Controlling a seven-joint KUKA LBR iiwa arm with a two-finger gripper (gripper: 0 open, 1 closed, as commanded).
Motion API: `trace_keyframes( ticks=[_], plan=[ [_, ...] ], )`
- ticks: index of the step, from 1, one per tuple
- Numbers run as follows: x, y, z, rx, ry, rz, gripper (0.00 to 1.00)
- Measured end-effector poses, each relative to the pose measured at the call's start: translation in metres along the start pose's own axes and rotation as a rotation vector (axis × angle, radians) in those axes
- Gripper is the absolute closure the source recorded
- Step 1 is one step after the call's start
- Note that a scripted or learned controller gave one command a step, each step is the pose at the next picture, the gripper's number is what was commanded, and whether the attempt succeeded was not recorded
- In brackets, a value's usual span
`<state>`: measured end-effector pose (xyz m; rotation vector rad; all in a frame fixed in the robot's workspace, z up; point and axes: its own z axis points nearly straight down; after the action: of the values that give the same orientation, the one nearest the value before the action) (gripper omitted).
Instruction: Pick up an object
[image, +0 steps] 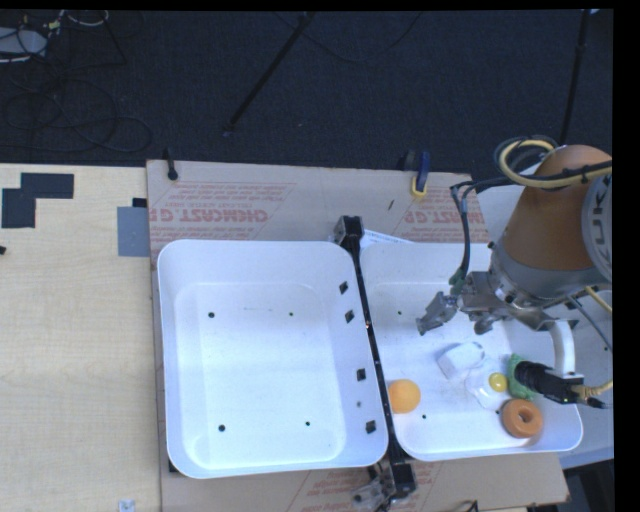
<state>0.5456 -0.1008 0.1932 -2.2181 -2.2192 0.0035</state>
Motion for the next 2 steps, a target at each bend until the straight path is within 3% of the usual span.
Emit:
trace_keyframes(
  ticks=[1, 2],
  plan=[
    [-0.001, 0.0, -0.01, 0.002, 0.001, 0.001, 1.0],
    [0.053, 0.032, -0.11, -0.013, -0.001, -0.007, 1.0]
  ],
)
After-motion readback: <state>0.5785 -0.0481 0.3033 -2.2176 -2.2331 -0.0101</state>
